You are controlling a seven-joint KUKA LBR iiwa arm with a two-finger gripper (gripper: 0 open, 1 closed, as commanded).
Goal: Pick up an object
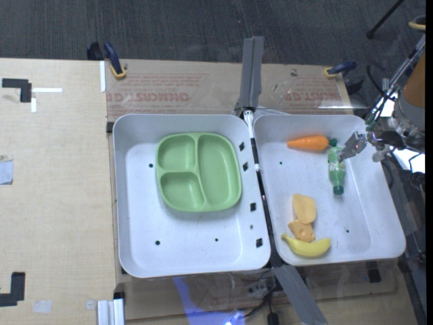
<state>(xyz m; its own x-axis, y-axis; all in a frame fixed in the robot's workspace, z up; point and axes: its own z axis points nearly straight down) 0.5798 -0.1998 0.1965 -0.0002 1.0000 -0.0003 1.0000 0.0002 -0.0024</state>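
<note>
The right bin (pixel 379 215) holds an orange carrot (pixel 308 143) near its far wall. A small green bottle (pixel 335 170) lies just right of the carrot. At the front are a pale orange piece (pixel 304 208), a small orange lump (pixel 302 231) and a yellow banana (pixel 308 247). My gripper (pixel 364 149) hangs over the bin's far right side. Its fingers are spread open with nothing between them. The left fingertip (pixel 352 145) is close above the top of the bottle.
The left bin (pixel 135 235) holds a green divided plate (pixel 199 172). A grey divider (pixel 252 73) rises behind where the two bins meet. Clamps sit at the bench's back edge. Cables and a stand crowd the right side beyond the bin.
</note>
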